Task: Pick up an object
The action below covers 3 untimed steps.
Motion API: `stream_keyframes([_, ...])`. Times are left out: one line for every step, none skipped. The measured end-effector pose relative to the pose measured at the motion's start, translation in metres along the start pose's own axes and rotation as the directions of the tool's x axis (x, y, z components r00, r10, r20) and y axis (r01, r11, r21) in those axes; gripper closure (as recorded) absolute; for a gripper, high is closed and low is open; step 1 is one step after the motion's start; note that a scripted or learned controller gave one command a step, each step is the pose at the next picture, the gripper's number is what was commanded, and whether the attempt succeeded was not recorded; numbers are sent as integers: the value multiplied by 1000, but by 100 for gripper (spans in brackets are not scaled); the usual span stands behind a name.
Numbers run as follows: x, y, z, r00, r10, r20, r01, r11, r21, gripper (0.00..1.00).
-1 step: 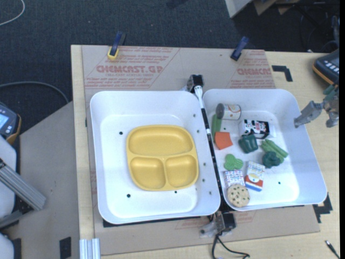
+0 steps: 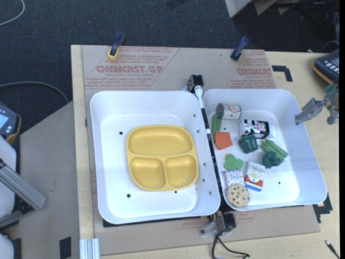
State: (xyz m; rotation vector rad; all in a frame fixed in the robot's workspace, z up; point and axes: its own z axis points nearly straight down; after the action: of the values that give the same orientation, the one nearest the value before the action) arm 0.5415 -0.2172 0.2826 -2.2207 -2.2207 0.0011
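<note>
The gripper [image 2: 312, 111] is seen at the right bin's [image 2: 302, 144] right edge, so the toys can be reached. Whether the claw is open cannot be told.

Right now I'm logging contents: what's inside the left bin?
The left bin holds one yellow divided tray with three bare compartments. Whatever lies under the tray is covered.

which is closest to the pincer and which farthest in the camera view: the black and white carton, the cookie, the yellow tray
1. The black and white carton, in the right bin's upper part, lies nearest the pincer at that bin's right rim.
2. The cookie, at the right bin's lower left corner, comes next.
3. The yellow tray, in the middle of the left bin, is farthest.
</note>
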Motion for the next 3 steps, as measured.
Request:
stream_keyframes([2,4,62,1000,0,-3,0,1000,5,0])
stream_keyframes([-3,-4,121,1000,1,-3,-1,1000,6,0])
stream_keyframes([-5,-3,164,1000,0,-3,0,1000,5,0])
